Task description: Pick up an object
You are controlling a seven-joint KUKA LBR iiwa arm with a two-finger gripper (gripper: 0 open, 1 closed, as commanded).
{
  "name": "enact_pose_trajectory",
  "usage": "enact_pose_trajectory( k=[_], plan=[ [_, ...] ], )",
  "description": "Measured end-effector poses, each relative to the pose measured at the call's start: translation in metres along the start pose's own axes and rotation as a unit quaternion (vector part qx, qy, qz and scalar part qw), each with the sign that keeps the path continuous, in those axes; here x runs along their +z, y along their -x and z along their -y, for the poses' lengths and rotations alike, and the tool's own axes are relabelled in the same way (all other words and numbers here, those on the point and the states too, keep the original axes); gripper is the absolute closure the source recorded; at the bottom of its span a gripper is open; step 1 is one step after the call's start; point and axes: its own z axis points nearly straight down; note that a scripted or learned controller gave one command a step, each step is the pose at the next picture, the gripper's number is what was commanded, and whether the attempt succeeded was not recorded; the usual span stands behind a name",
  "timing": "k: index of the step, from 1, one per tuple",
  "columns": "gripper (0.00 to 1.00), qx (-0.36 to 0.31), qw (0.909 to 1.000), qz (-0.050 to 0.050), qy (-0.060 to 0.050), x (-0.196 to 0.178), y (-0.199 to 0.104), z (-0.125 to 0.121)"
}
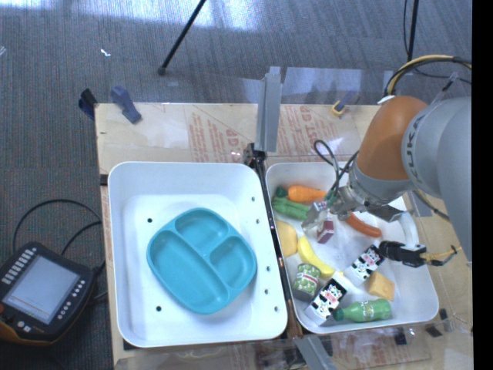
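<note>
On the far left, off the desk (177, 133), a grey handheld control pendant with a screen (40, 290) lies on the floor. The left white shallow plastic bin (123, 206) holds a turquoise divided plastic plate (202, 259), lying flat well left of the gripper.

The right white shallow plastic bin (420, 287) carries the toys to pick from, heaped loosely. Nearest the gripper (322, 220) lies a small dark red block (326, 233), just below its tip. Left of the gripper sit a green plastic vegetable (288, 206) and a yellow toy banana (312, 254); above it an orange toy carrot (306, 193); right of it a second orange-red carrot-like piece (363, 225). Two cow-patterned cartons (330, 297) and a green bottle (362, 311) lie farther below.

The gripper is low in the pile, probably lining up on the red block. I cannot tell its state, nor whether it holds anything.
</note>
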Motion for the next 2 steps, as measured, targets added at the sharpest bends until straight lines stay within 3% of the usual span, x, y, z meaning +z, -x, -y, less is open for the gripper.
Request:
enact_pose_trajectory(
  k=[1,2],
  plan=[
    [1.00,0.001,1.0000,-0.002,-0.003,-0.006,0.000,0.000],
    [1.00,0.015,0.9999,0.001,0.000,-0.169,-0.070,0.006]
  ],
)
